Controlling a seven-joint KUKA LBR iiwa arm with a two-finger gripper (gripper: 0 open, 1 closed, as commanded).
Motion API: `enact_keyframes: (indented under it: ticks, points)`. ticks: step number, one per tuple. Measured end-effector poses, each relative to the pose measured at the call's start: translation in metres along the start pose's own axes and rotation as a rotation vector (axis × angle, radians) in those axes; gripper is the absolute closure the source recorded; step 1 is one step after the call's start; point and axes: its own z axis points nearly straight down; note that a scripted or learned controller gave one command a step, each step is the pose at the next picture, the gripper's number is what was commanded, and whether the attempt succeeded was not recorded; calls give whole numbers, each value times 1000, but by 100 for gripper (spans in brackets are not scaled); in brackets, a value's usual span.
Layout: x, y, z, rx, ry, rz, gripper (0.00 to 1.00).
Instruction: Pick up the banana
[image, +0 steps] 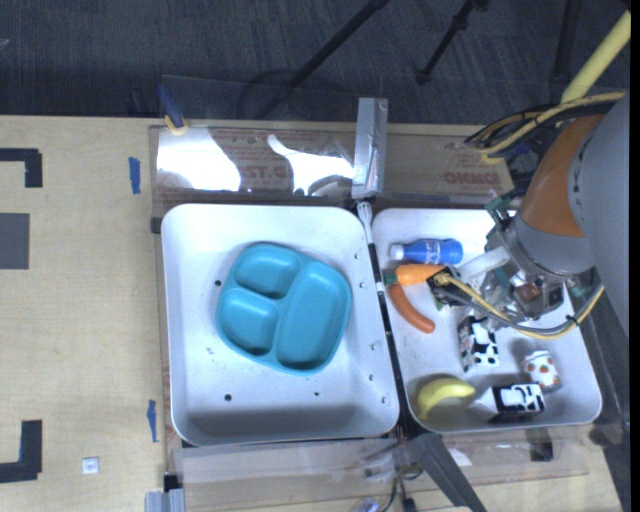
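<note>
banana (443, 396) lies near cow toy (483, 345) and carrot (412, 305); jaws' state unclear.

Robot lab: taped bench (70, 300), white bins (200, 400), tripod legs (450, 40).

Both white bins (190, 330) look like smooth, faintly glossy plastic. The blue divided tray (285, 305) has a satin plastic sheen. The banana (443, 395) looks smooth and matt yellow. The tabletop (75, 300) is pale, matt wood. Shiny clear film (210, 160) lies behind the bins.
</note>
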Motion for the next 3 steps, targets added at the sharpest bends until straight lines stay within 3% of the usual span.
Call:
enact_keyframes:
  ticks: [1, 3]
  points:
    - [-14, 27, -237, -4, 6, 101, 100]
    - [-11, 25, -257, -6, 4, 92, 100]
